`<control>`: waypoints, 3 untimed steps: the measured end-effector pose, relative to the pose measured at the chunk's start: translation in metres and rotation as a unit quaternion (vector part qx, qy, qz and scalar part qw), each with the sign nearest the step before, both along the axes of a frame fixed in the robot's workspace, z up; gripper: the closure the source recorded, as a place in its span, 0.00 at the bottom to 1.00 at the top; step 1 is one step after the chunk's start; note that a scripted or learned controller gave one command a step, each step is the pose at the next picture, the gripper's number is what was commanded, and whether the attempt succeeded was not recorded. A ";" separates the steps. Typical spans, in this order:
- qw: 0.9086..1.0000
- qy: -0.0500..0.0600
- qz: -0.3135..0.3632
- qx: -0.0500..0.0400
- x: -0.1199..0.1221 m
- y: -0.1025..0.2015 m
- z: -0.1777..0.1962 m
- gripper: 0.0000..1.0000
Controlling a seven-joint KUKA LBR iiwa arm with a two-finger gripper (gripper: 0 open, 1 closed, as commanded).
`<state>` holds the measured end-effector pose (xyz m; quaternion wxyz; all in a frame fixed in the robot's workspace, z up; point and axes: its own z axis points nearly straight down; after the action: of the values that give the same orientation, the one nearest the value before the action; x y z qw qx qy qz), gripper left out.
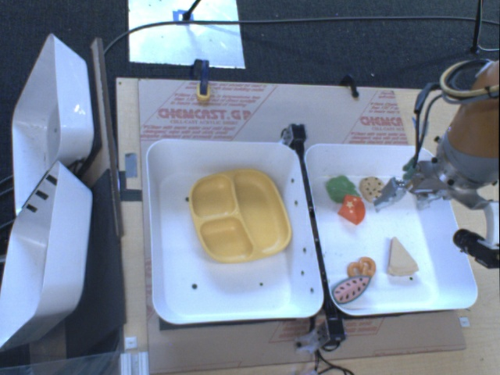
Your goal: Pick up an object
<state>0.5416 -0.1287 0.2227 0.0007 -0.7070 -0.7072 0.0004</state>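
The right bin (445, 291) holds several toy foods: a green leafy piece (340, 187), a round cookie (370, 187), a red piece (352, 209), a tan wedge (401, 258), a pretzel (362, 268) and a watermelon slice (351, 290). My gripper (390, 194) hangs over the upper part of this bin, just right of the cookie and up-right of the red piece. It reaches in from the right under the orange-banded wrist. I see nothing carried by it.
The left bin (168, 233) holds a yellow divided plate (239, 214). A black divider (308, 209) runs between the bins. Two white tubs (47, 194) stand off the bench at the left. A clamp (202, 80) sits at the board's back edge.
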 end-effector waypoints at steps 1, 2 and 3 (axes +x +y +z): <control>1.000 0.001 0.000 0.000 0.009 0.003 -0.049 0.00; 1.000 0.001 0.000 0.000 0.016 0.001 -0.095 0.00; 1.000 -0.002 0.000 0.000 0.017 0.001 -0.082 1.00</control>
<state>0.5588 -0.1279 0.1406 -0.0007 -0.7072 -0.7070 -0.0005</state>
